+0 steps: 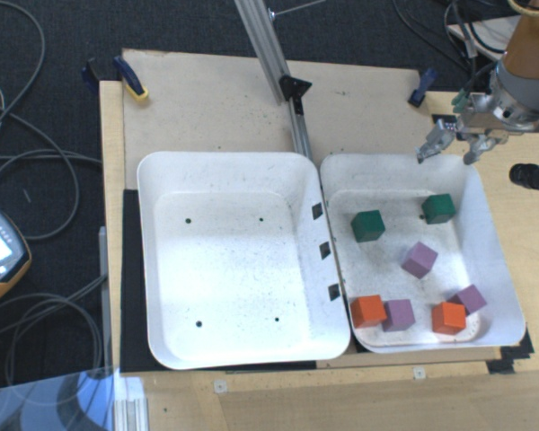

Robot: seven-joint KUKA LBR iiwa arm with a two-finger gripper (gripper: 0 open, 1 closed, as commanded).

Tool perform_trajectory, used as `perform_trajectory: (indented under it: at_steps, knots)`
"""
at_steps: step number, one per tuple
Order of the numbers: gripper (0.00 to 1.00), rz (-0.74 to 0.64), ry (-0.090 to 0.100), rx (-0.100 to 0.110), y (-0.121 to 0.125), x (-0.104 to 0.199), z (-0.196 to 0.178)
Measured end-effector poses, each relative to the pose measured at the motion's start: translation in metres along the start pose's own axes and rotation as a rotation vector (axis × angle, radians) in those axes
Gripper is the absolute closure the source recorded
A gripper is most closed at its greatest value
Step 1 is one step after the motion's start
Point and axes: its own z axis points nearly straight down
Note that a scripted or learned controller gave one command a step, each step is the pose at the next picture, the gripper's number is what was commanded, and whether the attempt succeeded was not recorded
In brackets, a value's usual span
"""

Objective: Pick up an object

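My gripper hangs over the far edge of the right bin, its two fingers spread open with nothing between them. Below it in that bin lie two green cubes, three purple cubes and two orange cubes. The nearest cube to the fingers is the green one by the bin's right wall, a short way toward the camera.
The left bin lies beside the right one, bare white inside. A metal pole slants across the bench behind the bins. Blue clamps grip the board's far edge. Cables run over the dark floor around.
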Motion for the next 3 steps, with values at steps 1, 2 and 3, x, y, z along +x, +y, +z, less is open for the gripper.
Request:
perform_trajectory:
  at_steps: [1,2,3]
  knots:
    - [0.0,0.001,-0.003,-0.013,-0.026,0.014,0.106]
    - [0.0,-0.002,0.001,-0.016,-0.077,0.015,0.118]
    - [0.0,0.003,0.005,0.006,-0.164,0.046,0.125]
